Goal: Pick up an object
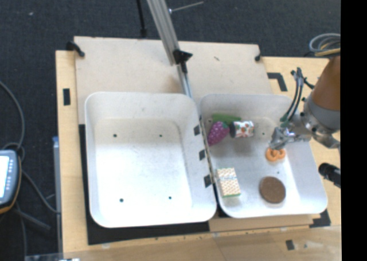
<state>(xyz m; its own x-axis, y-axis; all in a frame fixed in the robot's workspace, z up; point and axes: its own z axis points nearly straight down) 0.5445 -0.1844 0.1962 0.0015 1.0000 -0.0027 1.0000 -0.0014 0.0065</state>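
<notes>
The right bin (298,194) holds a purple grape bunch (217,132) with a green piece (226,119) behind it, a small white and red can (243,129), a yellowish patterned box (229,181), a brown disc (273,190) and a small orange piece (275,155). My gripper (279,141) hangs at the right side of this bin, directly above the orange piece and very close to it. The orange piece rests on the bin floor just under the fingertips. The grey arm with its orange band (329,85) comes in from the right edge.
The left bin (109,110) lies beside the right one on a tan board. A slanted metal rail (163,16) runs from the top down to the gap between the bins. Cables (298,90) hang near the wrist.
</notes>
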